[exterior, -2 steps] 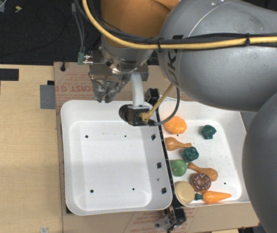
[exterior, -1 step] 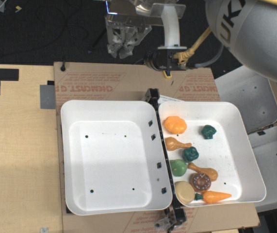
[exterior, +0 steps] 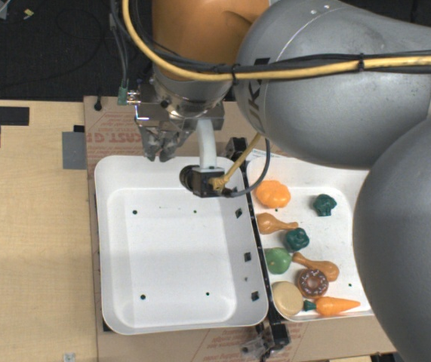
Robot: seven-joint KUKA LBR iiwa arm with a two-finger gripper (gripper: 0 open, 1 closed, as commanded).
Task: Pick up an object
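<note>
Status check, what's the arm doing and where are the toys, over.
Pincer above left bin's far rim, nothing seen in it. Toys all in right bin: orange, carrot, doughnut. Arm overhangs right bin.

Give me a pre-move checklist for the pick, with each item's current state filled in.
1. Objects available in the right bin: ok; orange piece, green ball, carrot and others lie there.
2. Gripper above a target: not ok; it hangs over the far rim of the left bin, away from the objects.
3. Something held: cannot tell.
4. Finger opening: cannot tell.
5. Cable clear of the bins: not ok; it drapes down at the divider.
6. Targets separated: not ok; several near the front touch.
</note>
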